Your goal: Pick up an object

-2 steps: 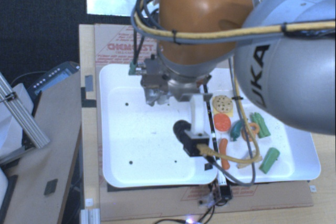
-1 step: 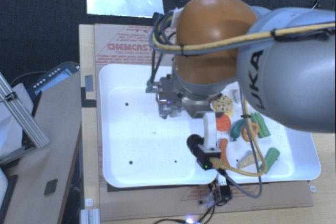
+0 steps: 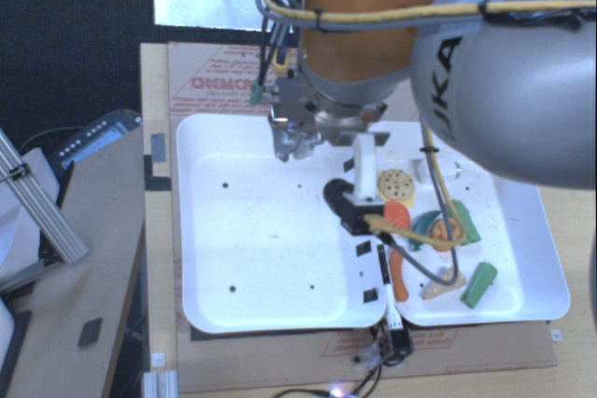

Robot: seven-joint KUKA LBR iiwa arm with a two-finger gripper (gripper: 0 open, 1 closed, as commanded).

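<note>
My gripper (image 3: 297,144) hangs over the far part of the left bin (image 3: 215,200), close to its back rim, with nothing visible in it. The objects lie in the right bin (image 3: 536,247): a tan round piece with dark dots (image 3: 396,185), a red-orange piece (image 3: 398,215), a teal and green toy (image 3: 446,226), a green block (image 3: 479,283), a long orange stick (image 3: 399,275) and a beige piece (image 3: 439,290). The gripper stands left of and behind all of them. The arm hides the back of the right bin.
The big grey and orange arm (image 3: 420,23) covers the upper right of the view. A yellow cable (image 3: 431,242) droops over the toys. Brown cardboard (image 3: 224,79) lies under both bins. A grey device (image 3: 93,137) sits off the bench to the left.
</note>
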